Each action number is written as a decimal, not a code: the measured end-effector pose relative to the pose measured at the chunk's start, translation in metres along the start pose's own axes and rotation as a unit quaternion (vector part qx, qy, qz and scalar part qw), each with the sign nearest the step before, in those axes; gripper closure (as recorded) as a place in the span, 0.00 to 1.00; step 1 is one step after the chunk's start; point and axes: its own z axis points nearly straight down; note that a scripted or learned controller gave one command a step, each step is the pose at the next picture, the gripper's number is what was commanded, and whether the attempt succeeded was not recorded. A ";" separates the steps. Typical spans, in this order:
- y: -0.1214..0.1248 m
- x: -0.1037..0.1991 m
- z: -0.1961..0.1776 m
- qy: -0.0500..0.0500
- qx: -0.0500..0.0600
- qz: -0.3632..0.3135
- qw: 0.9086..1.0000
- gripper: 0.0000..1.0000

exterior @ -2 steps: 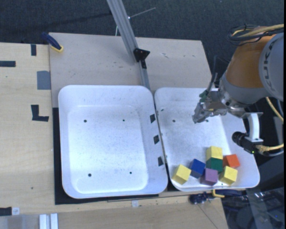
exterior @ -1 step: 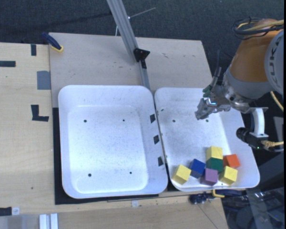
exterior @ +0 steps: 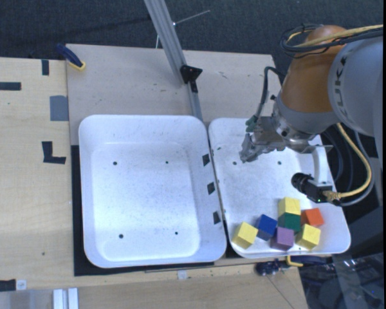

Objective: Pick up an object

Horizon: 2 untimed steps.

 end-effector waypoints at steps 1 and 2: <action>-0.008 0.051 -0.006 0.000 0.000 0.000 1.000 1.00; -0.017 0.095 -0.003 0.000 0.001 0.000 1.000 1.00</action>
